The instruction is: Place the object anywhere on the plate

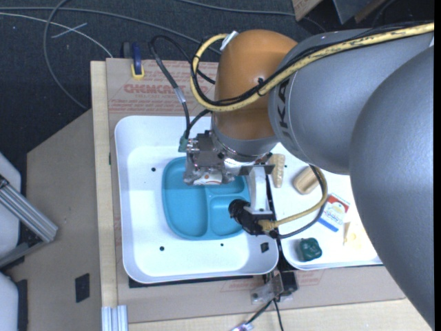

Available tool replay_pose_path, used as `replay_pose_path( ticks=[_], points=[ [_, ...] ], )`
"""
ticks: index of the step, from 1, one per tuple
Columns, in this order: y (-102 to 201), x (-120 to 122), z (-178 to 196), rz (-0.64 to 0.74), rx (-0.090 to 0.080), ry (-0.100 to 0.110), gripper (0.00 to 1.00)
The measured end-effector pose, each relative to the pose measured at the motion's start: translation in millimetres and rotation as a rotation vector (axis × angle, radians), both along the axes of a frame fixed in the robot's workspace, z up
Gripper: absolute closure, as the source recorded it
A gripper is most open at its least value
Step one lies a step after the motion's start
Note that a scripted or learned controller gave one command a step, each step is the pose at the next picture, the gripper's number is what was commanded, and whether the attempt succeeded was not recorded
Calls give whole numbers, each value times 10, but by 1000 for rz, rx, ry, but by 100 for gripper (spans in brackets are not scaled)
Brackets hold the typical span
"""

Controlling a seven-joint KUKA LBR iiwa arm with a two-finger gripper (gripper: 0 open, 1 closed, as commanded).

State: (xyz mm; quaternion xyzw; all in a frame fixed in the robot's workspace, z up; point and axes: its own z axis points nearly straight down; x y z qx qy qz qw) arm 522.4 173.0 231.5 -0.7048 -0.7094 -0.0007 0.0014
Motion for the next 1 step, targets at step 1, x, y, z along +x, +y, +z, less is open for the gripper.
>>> replay_pose_path(
  ticks=[1],
  points=[
    [-35, 8, -1, -6, -2, 0, 0]
  ],
)
